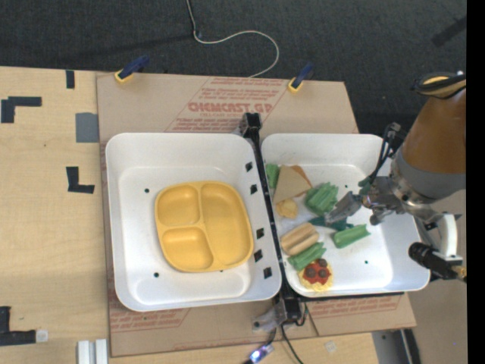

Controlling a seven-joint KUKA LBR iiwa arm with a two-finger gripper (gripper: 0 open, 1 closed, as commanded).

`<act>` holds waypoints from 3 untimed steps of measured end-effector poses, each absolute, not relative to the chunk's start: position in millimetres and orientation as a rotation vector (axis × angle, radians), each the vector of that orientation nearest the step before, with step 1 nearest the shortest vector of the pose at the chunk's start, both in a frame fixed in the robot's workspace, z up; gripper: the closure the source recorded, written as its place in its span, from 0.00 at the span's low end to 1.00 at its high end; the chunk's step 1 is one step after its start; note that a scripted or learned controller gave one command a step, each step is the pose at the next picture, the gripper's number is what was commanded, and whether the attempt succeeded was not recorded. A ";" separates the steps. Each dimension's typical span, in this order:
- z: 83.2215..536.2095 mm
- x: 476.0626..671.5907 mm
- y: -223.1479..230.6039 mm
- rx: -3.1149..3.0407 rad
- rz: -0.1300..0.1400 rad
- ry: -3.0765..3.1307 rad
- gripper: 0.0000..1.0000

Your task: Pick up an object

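Where toys crowd, gripper (342, 208) perhaps low.

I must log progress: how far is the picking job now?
Done: the gripper has reached into the right bin, low among the toy foods. In hand: nothing visibly; it sits between the green pieces. Left: grasping and lifting one. The yellow tray lies in the left bin.

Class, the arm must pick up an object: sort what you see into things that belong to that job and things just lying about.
Job:
pincer
green pieces
bread roll
right bin

Lying about:
yellow tray
left bin
white cable
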State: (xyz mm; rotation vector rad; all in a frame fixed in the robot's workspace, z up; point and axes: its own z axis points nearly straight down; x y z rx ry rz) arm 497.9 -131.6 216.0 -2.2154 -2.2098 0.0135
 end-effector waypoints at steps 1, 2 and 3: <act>222.1 500.7 -131.5 -2.219 0.002 -2.221 0.00; 178.9 498.9 -131.1 -2.218 0.005 -2.219 0.00; 132.8 503.8 -128.4 -2.216 0.006 -2.218 0.00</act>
